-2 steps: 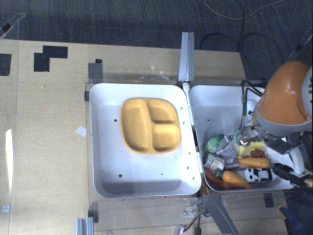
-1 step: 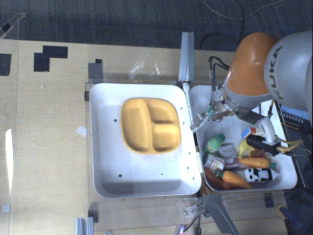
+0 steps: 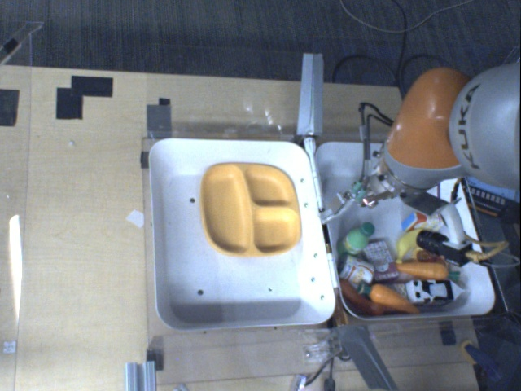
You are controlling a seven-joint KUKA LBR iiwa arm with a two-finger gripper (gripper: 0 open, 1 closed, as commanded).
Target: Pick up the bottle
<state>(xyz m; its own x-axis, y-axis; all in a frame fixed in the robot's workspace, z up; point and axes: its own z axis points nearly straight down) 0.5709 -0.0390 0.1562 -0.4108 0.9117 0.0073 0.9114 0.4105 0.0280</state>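
Yellow tray [image 3: 248, 208], white bins [image 3: 175, 300], orange carrots [image 3: 392, 299].

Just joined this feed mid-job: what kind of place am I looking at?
Probably a robotics lab's bin-picking bench: two white bins side by side, a yellow divided tray in the left one, jumbled small objects in the right, loose cables behind.

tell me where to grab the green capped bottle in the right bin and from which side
Best guess: grip the green-capped bottle across its cap end, coming straight down. That end faces up at the pile's left edge, toward the bare bin floor, while other items crowd its right and lower sides. The gripper sits just above it in the view.
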